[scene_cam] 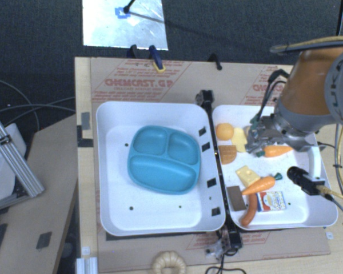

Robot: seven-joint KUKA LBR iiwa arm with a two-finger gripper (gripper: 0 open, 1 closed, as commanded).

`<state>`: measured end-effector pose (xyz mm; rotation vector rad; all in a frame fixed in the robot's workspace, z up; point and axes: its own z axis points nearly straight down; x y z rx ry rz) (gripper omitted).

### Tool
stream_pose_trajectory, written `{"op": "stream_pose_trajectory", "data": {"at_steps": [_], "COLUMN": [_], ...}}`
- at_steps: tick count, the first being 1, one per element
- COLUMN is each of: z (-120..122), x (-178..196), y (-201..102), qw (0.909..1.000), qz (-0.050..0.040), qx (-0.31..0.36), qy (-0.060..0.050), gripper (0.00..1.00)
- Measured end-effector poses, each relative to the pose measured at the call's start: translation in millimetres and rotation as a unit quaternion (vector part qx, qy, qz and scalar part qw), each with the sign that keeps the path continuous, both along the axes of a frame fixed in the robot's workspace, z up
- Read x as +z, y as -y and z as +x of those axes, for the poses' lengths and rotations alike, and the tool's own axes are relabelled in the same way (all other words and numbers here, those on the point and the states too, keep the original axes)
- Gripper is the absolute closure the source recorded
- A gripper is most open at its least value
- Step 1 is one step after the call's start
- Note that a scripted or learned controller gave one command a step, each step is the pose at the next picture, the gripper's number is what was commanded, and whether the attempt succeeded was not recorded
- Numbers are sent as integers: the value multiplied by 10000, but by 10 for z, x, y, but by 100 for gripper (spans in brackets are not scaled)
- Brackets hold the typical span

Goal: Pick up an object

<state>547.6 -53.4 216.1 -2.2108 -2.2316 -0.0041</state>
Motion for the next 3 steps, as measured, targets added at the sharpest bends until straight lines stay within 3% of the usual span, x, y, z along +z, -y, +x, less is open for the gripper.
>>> {"op": "stream_pose_trajectory", "data": {"at_steps": [2,3], "z": [125,27], "x": [54,168], "y": [126,141], "qw": [10000,10000], "qz": [-10,-9], "qx": [-42,-42], "qy": [6,4], "gripper": [100,100]}}
